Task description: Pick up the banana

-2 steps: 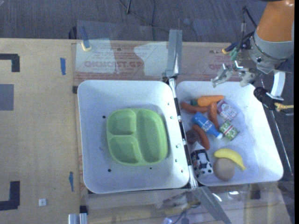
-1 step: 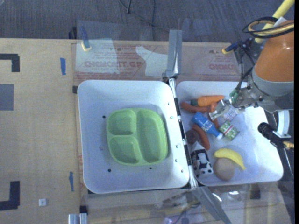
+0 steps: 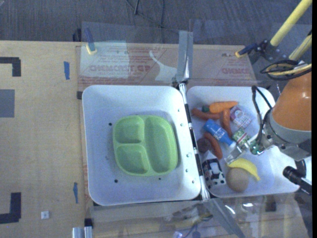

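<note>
Faintly, reversed red lettering shows on the cardboard behind the bins, too blurred to read. In the right bin, near its front edge, lies the banana, small, yellow and curved, touching a tan rounded fruit. Just above it hovers the gripper, its opening impossible to judge.

Wooden bench, two white bins side by side

Two white bins are counted, one green divided plate, one banana, two carrots, one blue bottle, and one brown potato.
</note>
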